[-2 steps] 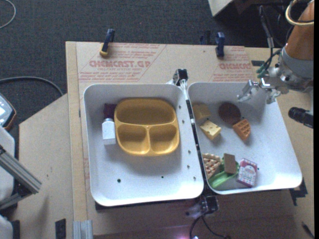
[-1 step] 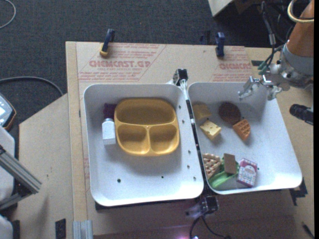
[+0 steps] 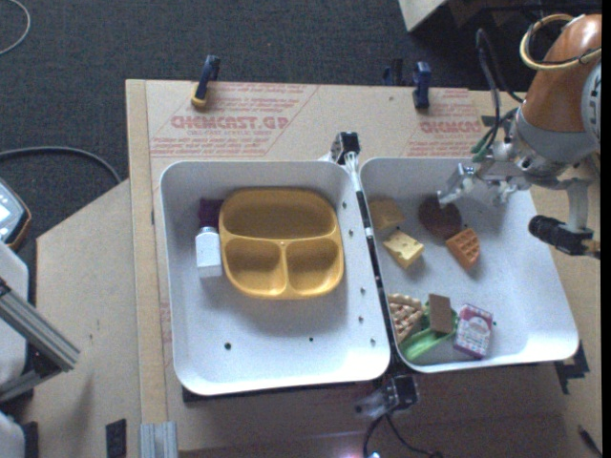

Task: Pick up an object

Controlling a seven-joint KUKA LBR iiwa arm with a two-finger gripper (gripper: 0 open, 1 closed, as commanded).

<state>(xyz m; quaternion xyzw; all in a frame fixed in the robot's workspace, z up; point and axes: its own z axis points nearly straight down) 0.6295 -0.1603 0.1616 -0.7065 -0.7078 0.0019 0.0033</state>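
I see the gripper [image 3: 449,197] over the right bin's [image 3: 544,299] far edge, just above the brown disc [image 3: 440,219], but I cannot tell its state.

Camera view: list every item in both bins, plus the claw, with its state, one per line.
claw: above the right bin, near the brown round piece; grip unclear
brown round piece: lying flat, right bin
yellow divided plate: upright, left bin
white bottle: beside the plate's left edge
cheese wedge: loose in right bin
waffle piece: loose, tilted
pink carton: lying at the right bin's near edge
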